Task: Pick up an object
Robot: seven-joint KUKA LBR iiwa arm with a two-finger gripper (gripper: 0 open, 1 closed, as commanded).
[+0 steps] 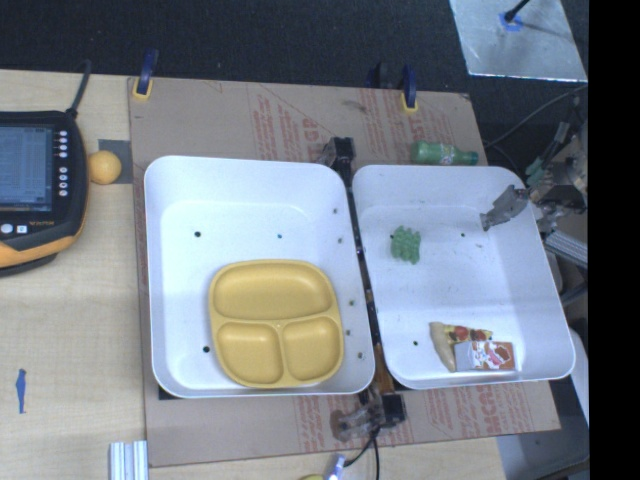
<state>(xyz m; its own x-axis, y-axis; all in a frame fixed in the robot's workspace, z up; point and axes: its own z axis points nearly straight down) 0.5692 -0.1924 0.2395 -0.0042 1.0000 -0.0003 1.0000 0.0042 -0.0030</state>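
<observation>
A small green toy (405,244) lies in the right white bin (520,298), near its top left part. It lies alone on the bin floor, with nothing touching it. Lower down in the same bin, near the front wall, sit a slice of toy pizza (443,341) and a little red and white box (486,355). These two touch each other and are well apart from the green toy.

The jaws (497,215) hang over the top right corner of the right bin, far from the green toy. They are small and dark in the picture, so whether they are open or closed cannot be told. Nothing shows between them.

The left white bin (180,208) holds a yellow tray (275,320) with three parts. A green bottle (443,153) lies on the surface just behind the right bin. A yellow ball (104,166) and a screen pad (35,193) sit on the far left.
</observation>
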